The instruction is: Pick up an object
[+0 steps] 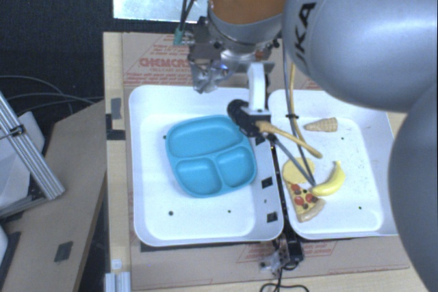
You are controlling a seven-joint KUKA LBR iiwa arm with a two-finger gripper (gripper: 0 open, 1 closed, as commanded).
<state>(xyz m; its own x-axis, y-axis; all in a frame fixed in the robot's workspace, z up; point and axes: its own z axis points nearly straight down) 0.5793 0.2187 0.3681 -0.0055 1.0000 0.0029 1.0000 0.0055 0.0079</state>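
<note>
Blue divided plate [209, 164] is lying nearest the claw [205, 78], at about six o'clock from it. I am watching the claw hanging over the far rim of the first white bin [154, 215], close to that bin's twelve o'clock edge. I am not able to tell whether it is spread or pressed together, since it is showing blurred and partly tucked under the wrist. The plate is resting flat in the middle of this bin, its three compartments facing up, clearly apart from the claw. Moving out toward three o'clock, I am seeing the second white bin [363, 205] sitting just beside the first. In it a cone [321, 124] is lying near the twelve o'clock wall. A banana [330, 180] is curving at about six o'clock of the cone, and a pizza slice [306, 202] is lying just beside the banana at its eight o'clock. Both bins are sitting on a cardboard sheet [154, 55] with red lettering.
</note>
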